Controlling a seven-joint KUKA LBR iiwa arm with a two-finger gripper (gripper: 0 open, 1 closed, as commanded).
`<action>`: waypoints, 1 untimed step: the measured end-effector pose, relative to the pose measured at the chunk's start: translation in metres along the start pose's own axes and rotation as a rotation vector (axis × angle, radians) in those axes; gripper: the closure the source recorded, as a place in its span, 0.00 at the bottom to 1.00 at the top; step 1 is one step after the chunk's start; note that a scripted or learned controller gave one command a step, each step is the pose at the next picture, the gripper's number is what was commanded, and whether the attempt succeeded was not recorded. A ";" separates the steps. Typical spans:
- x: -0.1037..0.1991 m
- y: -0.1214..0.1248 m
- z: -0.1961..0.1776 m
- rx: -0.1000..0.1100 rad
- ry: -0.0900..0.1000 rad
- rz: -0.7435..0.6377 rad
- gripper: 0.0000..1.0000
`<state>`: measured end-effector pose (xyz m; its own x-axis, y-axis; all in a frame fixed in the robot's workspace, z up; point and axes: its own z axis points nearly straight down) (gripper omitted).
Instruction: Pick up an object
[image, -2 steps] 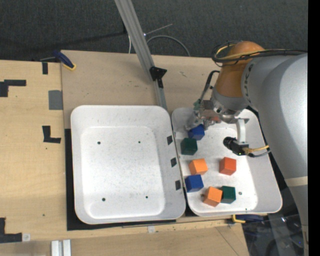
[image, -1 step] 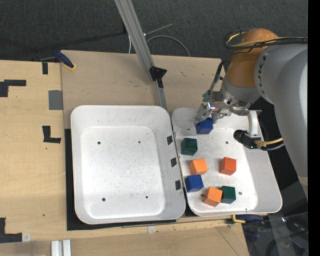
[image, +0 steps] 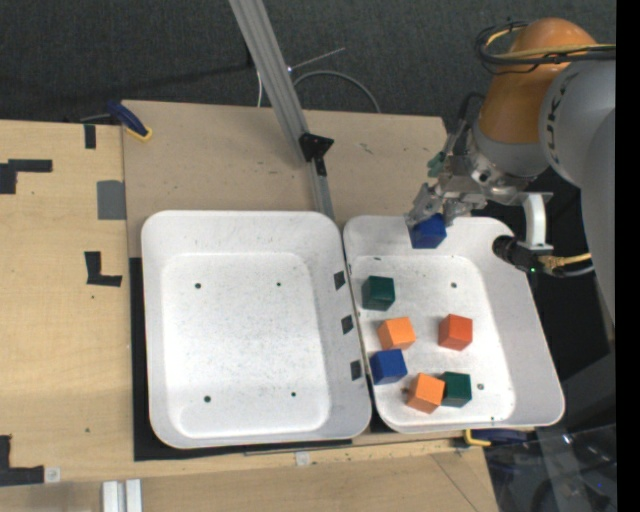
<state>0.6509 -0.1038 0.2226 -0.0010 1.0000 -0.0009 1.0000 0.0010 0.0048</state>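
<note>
Blue cube (image: 429, 233) hangs tilted in the end effector (image: 432, 215), corner down.

A: Where is the grey arm's two-finger gripper (image: 432, 213)?

B: Over the far rim of the right shallow white plastic bin (image: 520, 400), with a small blue cube (image: 429, 232) clamped between its fingers, raised above the bin's top edge.

A: What lies in that bin?

B: A dark green cube (image: 378, 292) near the left wall, an orange cube (image: 397, 331) below it, a red-orange cube (image: 455, 331) to the right, a second blue cube (image: 388, 365), then another orange cube (image: 426, 391) touching a second dark green cube (image: 457, 388).

A: And the left white bin (image: 160, 330)?

B: It sits just beside the right one, their rims touching.
</note>
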 end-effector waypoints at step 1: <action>0.001 0.001 -0.047 0.001 0.001 -0.001 1.00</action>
<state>0.6518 -0.1032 0.2691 -0.0018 1.0000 -0.0004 1.0000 0.0018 0.0034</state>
